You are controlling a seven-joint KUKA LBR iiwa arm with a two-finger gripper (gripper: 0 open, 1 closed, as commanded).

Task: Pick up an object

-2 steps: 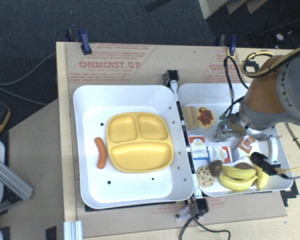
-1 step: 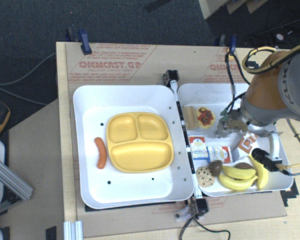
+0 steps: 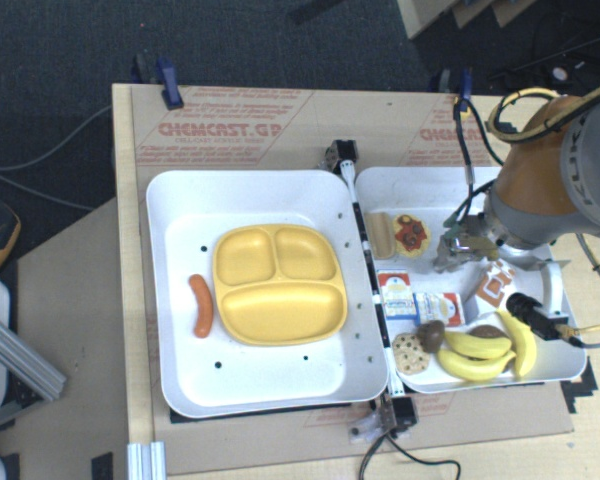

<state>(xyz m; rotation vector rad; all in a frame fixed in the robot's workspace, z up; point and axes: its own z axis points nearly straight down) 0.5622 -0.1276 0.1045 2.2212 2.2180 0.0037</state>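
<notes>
- Dark carpet surrounds a bench topped with brown printed cardboard (image 3: pixel 230 123), and two blue clamps (image 3: pixel 168 83) grip its far edge.
- Left white bin (image 3: pixel 170 268) is the larger of the two; a yellow three-compartment plate (image 3: pixel 278 283) sits at its middle.
- Right white bin (image 3: pixel 420 183) touches the left one along a black hinged seam and holds a crowd of toy food.
- Grey arm with its orange band (image 3: pixel 540 173) reaches in from the right and hangs over the far part of the right bin.
- Bananas (image 3: pixel 485 353), a yellow bunch, lie at the near right of that bin.
- Toy hot dog sausage (image 3: pixel 203 305) lies in the left bin, just left of the plate, apart from it.
- Slice of toast with red jam (image 3: pixel 408 235) rests far left in the right bin.
- Small milk cartons (image 3: pixel 398 296) sit between the toast and the bananas.
- Chocolate chip cookie (image 3: pixel 410 353) lies near left, touching the bananas.
- Gripper (image 3: pixel 458 248) hovers just right of the toast; whether it is released or clenched cannot be told, and nothing is seen in its grasp.
</notes>
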